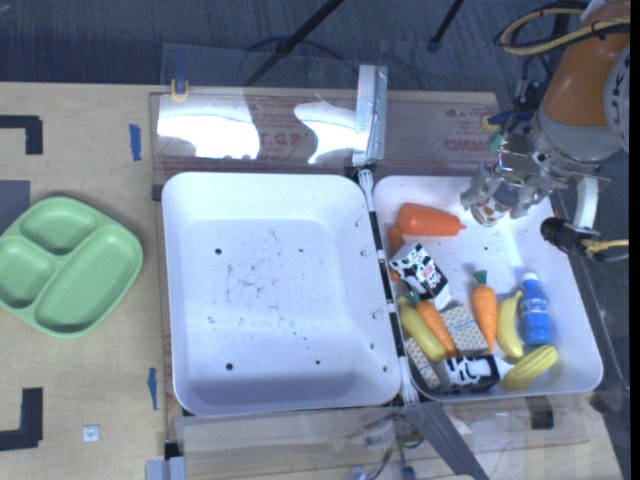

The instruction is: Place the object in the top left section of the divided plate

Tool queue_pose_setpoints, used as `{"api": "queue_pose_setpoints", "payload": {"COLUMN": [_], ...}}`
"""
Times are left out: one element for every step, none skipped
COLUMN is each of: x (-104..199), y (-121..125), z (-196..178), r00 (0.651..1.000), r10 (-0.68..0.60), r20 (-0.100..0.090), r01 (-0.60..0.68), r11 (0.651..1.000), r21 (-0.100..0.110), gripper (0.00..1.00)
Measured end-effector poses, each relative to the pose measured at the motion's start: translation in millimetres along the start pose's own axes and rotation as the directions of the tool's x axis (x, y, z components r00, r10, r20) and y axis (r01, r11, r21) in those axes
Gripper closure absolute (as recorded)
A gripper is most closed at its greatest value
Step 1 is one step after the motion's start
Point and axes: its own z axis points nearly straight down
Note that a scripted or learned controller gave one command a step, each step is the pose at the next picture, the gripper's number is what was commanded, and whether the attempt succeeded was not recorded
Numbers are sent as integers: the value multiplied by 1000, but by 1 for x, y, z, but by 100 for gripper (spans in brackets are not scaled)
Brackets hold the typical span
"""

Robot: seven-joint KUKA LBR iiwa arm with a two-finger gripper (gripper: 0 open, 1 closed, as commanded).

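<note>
Seen from the fixed overhead camera, the gripper (497, 196) hangs over the back of the right bin (580, 363). Something small and pale with an orange spot shows at its tip, but I cannot tell whether it is gripped. The toys lie in that bin: a large carrot (428, 220), smaller carrots, bananas, a blue bottle (535, 311). The green divided plate (66, 264) sits on the surface far left, well apart. This looks like the picking step; next comes a secure lift, then a long carry across the left bin (270, 288) to the plate's top left section.
</note>
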Motion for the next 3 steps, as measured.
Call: {"api": "queue_pose_setpoints", "payload": {"x": [48,50,136], "y": [-62,-128,-91], "z": [17,17,17], "r00": [987,893,775], "r10": [-162,-451,-632], "r20": [-2,-2,1], "r01": [162,451,632], "r11": [987,893,775], "r21": [0,0,-4], "gripper": [100,100,100]}}
